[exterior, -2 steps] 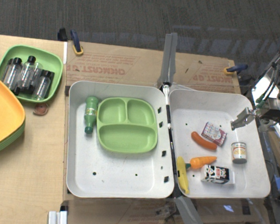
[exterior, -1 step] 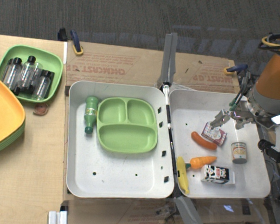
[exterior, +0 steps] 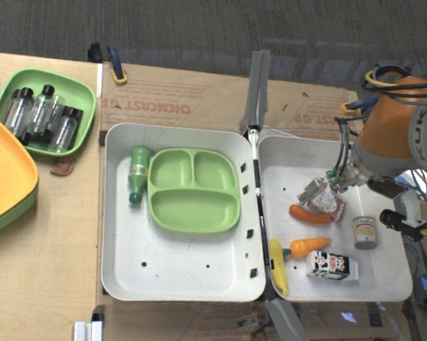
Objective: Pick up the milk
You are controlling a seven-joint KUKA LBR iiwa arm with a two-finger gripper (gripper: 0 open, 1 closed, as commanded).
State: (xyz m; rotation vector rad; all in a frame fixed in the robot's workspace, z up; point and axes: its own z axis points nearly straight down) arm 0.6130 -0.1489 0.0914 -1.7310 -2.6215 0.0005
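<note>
- Nearest the camera in the right bin (exterior: 381,289), the milk (exterior: 332,266) lay untouched, just beyond the banana (exterior: 278,267).
- Farther from the milk, past the carrot (exterior: 309,246), the hand (exterior: 328,188) hovered; its spread couldn't be told.
- Grasping remained undone.

Red mirrored print on cardboard sheet (exterior: 154,104); letters not reliably legible
</note>
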